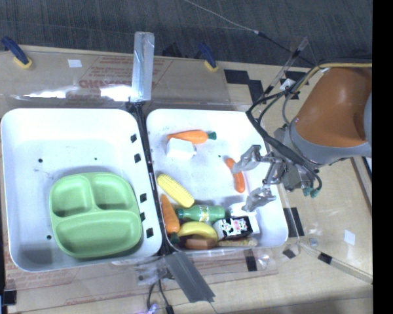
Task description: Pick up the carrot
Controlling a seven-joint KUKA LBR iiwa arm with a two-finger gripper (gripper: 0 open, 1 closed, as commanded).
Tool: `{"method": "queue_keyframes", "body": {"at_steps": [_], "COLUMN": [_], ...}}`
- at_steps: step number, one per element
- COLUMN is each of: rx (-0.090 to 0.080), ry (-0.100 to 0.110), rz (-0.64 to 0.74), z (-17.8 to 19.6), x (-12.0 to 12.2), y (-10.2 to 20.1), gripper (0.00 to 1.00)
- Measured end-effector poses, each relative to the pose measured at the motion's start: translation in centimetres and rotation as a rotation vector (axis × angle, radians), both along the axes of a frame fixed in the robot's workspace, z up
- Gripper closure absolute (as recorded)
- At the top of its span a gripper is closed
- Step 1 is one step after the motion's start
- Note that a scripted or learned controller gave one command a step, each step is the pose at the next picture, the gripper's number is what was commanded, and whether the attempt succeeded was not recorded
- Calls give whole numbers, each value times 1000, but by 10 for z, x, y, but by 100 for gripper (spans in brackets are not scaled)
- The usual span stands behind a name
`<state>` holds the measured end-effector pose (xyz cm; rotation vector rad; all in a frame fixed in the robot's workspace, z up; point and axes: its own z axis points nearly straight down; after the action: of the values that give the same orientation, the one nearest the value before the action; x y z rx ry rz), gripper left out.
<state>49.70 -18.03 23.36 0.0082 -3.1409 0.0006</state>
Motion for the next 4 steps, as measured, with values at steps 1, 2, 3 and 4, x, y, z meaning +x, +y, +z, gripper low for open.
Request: {"method": "queue_keyframes", "body": {"at_steps": [1,2,3,4], "rx": [-2,-4,0,-1], "ry": [-6,-7,-2,-4], "rz": [406,575,880,1184], "z": [59,123,102,96], "x": [56,104,93,152], "y": [-13,-28,-28,-30], "gripper": [0,0,0,0]}}
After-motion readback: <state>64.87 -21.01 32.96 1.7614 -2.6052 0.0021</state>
